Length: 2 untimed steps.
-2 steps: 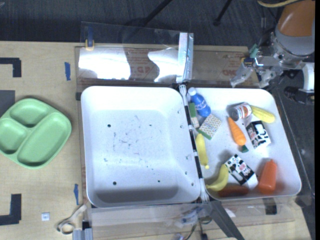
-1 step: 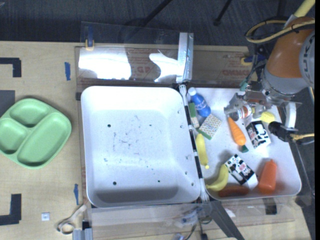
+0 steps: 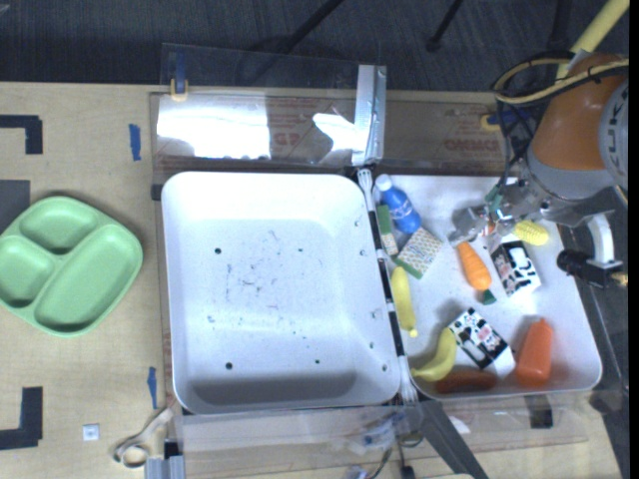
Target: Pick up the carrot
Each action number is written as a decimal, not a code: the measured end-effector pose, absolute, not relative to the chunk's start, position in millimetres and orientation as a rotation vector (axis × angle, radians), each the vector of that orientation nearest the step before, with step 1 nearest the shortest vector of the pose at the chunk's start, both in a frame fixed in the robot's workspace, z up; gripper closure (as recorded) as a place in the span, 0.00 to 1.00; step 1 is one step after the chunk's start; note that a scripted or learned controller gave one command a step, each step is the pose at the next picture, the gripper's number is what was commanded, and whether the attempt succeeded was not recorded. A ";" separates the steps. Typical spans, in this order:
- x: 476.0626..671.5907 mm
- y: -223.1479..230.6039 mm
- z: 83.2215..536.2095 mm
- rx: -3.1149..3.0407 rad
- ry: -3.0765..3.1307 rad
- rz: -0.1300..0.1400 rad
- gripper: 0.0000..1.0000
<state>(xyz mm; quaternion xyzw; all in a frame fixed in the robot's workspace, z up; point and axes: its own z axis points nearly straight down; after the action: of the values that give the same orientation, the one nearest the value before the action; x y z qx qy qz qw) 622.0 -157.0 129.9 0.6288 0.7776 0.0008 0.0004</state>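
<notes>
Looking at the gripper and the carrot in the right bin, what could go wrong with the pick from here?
1. The carrot lies close beside a black-and-white box, so the gripper might catch that box instead.
2. A larger orange object sits lower in the same bin; a program could mistake it for the carrot.
3. The carrot is slim and tilted, so it may slip out.

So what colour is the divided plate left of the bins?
Light green; the divided plate shows plainly in the camera view, on the bench.

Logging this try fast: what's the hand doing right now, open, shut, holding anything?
Hand: cannot be told; it sits just above the carrot in the right bin.
</notes>
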 end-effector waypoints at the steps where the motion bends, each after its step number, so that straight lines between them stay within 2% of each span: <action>1: 605.0 -109.5 137.6 1.700 2.641 0.003 0.00; 2: 599.4 -140.3 86.8 1.485 2.764 0.005 0.00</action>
<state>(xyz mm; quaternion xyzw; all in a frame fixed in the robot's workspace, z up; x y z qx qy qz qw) 599.4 -140.3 86.8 0.4733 0.8809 0.0016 0.0021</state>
